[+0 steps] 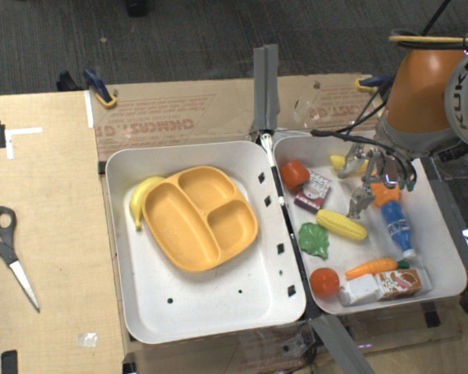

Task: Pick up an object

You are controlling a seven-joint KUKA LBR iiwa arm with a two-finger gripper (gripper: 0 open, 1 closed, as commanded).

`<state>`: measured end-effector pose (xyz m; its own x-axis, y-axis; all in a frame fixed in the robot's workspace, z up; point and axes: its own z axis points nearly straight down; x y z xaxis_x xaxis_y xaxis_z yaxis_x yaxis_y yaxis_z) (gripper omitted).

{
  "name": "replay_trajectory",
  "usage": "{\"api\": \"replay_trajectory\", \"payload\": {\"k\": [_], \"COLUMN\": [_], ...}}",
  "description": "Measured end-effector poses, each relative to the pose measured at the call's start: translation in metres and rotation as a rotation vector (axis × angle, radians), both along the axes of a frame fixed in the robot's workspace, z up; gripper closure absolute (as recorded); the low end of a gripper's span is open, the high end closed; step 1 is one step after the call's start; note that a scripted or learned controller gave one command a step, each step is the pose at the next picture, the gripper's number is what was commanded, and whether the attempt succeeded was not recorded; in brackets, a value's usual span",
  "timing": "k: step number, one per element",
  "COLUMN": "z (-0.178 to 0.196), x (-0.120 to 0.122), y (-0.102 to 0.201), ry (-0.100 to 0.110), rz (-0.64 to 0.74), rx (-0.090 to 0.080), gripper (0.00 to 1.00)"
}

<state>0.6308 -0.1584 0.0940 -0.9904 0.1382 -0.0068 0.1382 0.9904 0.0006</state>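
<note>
— Nearest in the right bin [445, 233]?

— A juice box [385, 285] lying flat against the front wall, touching a carrot [371, 268]. Just beside, a red ball [324, 281]. Packed tight in that corner, so probably hard to grab.

— And a bit further in?

— A green leafy toy [313, 239], a corn cob [342, 224] and a blue bottle [395, 223]. Corn tilted, bottle lying long-ways toward the front.

— Why care about those two?

— Sitting right under the gripper [377, 190]. Hangs low over the middle of the bin, between corn and bottle. Most likely going for one of them; hard to say which.

— Claw open or closed?

— Can't tell. Too much metal and cable mixed together. Nothing clearly held.

— So nothing picked yet?

— Looks that way. All toys lying down in the bin.

— Further back?

— A small packet [313, 191], a red tomato [295, 173] by the left wall, and a yellow toy [342, 163] near the back.

— And the left bin [211, 302]?

— An orange plate [198, 218] with a banana [141, 198] tucked along its edge. Well apart from the arm, so likely left alone.
</note>
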Motion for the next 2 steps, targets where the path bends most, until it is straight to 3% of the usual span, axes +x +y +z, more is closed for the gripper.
{"api": "replay_trajectory", "payload": {"k": [1, 2], "z": [0.000, 0.011], "x": [-0.031, -0.029], "y": [-0.030, -0.030], "ry": [0.002, -0.004], "rz": [-0.056, -0.053], "rx": [0.000, -0.002], "gripper": [0.00, 1.00]}}
